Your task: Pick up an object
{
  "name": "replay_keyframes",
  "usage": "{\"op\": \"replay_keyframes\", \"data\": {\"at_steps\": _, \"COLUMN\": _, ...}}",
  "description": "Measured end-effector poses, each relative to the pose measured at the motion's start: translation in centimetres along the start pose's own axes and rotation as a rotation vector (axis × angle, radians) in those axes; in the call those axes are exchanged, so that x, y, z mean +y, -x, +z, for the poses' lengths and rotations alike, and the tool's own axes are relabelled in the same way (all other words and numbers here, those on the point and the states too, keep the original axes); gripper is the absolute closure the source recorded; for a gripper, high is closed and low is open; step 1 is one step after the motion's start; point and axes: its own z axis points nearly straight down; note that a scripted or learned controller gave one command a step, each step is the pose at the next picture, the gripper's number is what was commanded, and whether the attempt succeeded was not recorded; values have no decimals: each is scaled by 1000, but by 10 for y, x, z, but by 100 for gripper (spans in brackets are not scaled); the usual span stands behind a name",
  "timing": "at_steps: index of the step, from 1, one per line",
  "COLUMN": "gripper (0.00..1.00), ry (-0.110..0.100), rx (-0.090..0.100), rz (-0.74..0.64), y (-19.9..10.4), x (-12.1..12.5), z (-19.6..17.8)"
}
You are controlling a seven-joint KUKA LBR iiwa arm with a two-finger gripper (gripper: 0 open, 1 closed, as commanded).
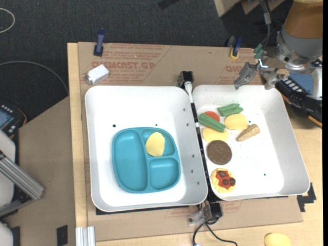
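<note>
Dark carpet surrounds a cardboard-topped bench (154,60), which gives the two white bins a flat, fixed base; blue clamps at its far edge look to be there to pin the sheet down. Of the two, the left bin (102,117) carries the biggest item, a teal divided tray (130,163), lying flat near the middle with a yellow lemon-like piece (155,144) resting in its upper right compartment, so it cannot roll away.

Beside it, the right bin (287,152) holds the loose toy food, clustered against its left wall. This is where a pick seems most likely, since the pieces lie free and low. The arm (302,19) hangs over the far right corner of this bin, above and well apart from the food. Its gripper (256,78) points down with the fingers spread wide and nothing between them, a stance suited to dropping onto a target.

Among the food, a brown round patty (219,151) sits between a pale yellow disc above it and a small pizza-like piece (223,180) below. A yellow chip-like slice (236,121) lies near a tan cone (248,132), with two green pods (229,109) at the far end of the cluster. The pieces touch or overlap, so a clean grasp on one may nudge its neighbours.
</note>
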Motion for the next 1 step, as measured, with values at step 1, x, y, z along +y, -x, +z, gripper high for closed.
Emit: {"op": "replay_keyframes", "data": {"at_steps": 1, "gripper": 100, "ry": 4, "rx": -1, "rz": -1, "y": 0, "x": 1, "z": -11}}
